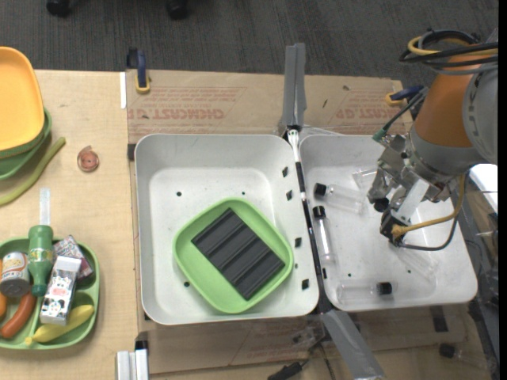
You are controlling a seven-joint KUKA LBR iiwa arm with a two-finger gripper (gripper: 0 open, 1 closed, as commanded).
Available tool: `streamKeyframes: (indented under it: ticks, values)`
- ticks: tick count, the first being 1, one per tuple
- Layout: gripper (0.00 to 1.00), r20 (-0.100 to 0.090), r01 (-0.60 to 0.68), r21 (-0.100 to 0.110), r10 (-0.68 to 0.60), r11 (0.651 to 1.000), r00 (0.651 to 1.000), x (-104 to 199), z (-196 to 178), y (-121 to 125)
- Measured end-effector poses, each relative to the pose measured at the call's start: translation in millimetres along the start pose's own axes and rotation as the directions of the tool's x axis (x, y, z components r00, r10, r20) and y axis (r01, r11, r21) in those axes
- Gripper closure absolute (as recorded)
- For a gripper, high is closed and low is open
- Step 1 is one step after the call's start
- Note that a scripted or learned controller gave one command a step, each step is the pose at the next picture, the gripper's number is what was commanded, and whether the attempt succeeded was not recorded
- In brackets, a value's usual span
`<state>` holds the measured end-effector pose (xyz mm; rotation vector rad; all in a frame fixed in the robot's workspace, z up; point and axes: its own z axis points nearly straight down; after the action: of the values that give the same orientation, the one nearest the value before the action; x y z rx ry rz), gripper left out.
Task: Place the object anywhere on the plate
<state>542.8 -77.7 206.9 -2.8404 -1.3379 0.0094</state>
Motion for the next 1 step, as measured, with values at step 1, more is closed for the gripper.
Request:
streamKeyframes:
  ticks: [1]
  values:
    - [0.0,0.0,0.0,0.0,0.0,1.0,1.0,0.0,-0.1,0.1]
